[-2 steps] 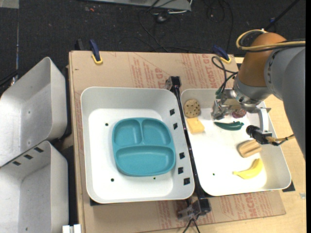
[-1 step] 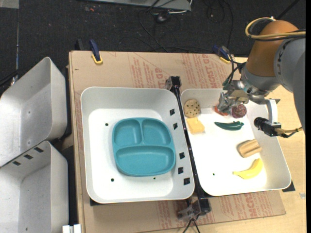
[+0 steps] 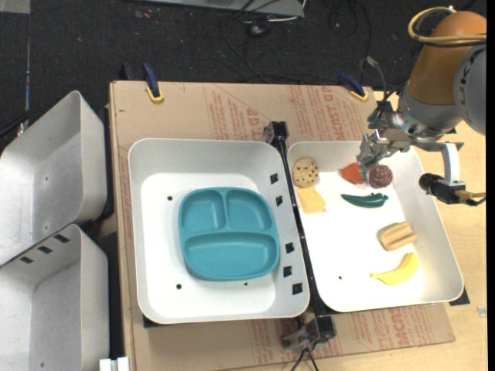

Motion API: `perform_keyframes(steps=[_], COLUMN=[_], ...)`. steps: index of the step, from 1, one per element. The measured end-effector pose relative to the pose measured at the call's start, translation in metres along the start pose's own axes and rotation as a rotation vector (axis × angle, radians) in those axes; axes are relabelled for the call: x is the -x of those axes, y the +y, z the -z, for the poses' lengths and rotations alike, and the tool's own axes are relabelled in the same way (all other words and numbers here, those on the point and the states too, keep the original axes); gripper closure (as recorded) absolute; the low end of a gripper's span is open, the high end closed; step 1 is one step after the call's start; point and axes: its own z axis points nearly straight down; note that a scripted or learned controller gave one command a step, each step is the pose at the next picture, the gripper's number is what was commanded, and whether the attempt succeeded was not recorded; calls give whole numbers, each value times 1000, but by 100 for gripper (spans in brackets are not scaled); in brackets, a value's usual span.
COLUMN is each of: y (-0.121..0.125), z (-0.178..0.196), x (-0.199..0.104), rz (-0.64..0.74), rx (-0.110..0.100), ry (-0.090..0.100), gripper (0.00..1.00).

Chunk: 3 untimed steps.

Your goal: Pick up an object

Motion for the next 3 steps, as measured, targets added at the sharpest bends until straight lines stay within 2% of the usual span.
perform_keyframes(steps=[1,3], y=[-1,-27], z=[64,64], x=[-1,-101], rz=[4,8], rx=[2,-9], ry=[0,4], gripper=[100,100])
